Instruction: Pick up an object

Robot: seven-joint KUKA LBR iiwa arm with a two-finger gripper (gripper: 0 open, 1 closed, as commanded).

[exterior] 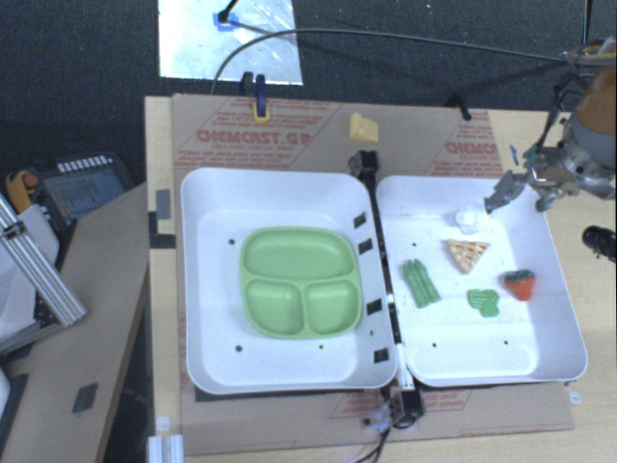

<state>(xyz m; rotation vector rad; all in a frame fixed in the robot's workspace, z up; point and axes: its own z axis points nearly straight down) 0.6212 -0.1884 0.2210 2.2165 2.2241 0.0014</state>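
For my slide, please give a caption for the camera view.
Robot hand above right bin holding toy foods; green tray in left bin.

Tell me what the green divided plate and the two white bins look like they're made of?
The green divided plate looks like moulded plastic with a matte finish: one even pale green colour, rounded compartment ridges, no glare. The left white bin and right white bin look like thin formed plastic, smooth and slightly glossy, with rounded corners and rolled rims. Plastic is a guess from looks alone.

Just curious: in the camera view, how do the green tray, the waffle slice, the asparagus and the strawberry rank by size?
1. Green tray, by far.
2. Asparagus and waffle slice: too alike to rank.
3. Strawberry.
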